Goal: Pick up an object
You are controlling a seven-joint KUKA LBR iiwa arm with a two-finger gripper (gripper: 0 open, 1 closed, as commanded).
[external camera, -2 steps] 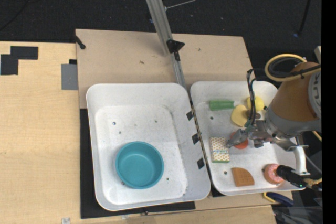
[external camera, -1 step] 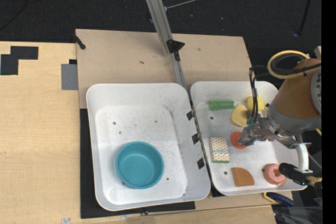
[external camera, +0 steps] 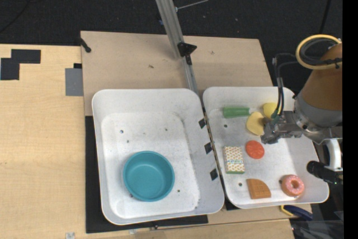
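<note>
Camera view has the gripper (external camera: 271, 136) low in the right bin (external camera: 313, 187), and the nearest candidate is the yellow piece (external camera: 255, 122), looks like a toy banana, sitting just to the jaws' left and touching or nearly touching them. Honestly I can't tell whether the jaws are open or closed from this angle, it's just a dark lump, and nothing is clearly held between them.

My guess is the banana is hollow plastic: light, stiff, a bit slick, not fragile. I'd grab it across the narrow middle of the curve instead of the ends, since the taper would squirt out.

Working outward from the jaws: a red round thing (external camera: 255, 150), maybe a tomato, sits just below and slightly left; it'd probably roll. A second yellow lump (external camera: 269, 108) is just above. A green stick (external camera: 235, 112) lies further up-left, thin and easy to pinch across. A checkered block (external camera: 234, 159) is down-left, an orange wedge (external camera: 258, 188) well below, and a pink donut (external camera: 292, 185) below and to the right.

Way off to the left, the other bin (external camera: 106, 115) holds a teal bowl (external camera: 148, 176), well apart from the jaws.
</note>
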